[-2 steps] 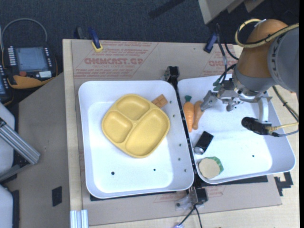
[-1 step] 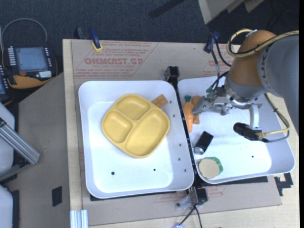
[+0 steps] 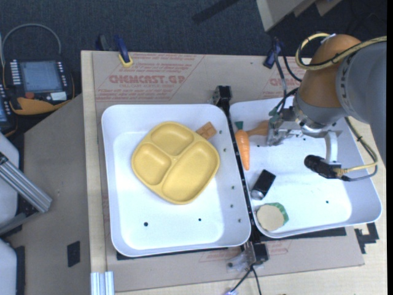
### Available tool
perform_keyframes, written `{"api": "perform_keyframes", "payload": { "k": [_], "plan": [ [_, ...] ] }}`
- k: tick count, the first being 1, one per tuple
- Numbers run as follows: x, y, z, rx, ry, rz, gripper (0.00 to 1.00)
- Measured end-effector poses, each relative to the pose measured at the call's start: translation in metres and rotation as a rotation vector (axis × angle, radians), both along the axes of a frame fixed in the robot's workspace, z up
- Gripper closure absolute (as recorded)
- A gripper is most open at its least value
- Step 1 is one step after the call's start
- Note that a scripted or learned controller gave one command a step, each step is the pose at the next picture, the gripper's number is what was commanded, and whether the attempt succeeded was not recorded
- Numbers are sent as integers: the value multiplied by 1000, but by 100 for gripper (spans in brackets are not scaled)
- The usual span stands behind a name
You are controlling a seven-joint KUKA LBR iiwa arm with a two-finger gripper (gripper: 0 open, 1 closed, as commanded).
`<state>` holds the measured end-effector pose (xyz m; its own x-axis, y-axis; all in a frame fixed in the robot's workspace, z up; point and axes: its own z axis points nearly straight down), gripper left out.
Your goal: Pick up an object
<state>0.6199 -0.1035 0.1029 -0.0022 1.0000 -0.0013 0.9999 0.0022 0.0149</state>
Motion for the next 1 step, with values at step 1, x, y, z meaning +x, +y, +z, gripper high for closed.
{"api": "perform_keyframes", "payload": {
  "k": [1],
  "plan": [
    [5, 5, 63, 0, 7, -1, 100]
  ]
}}
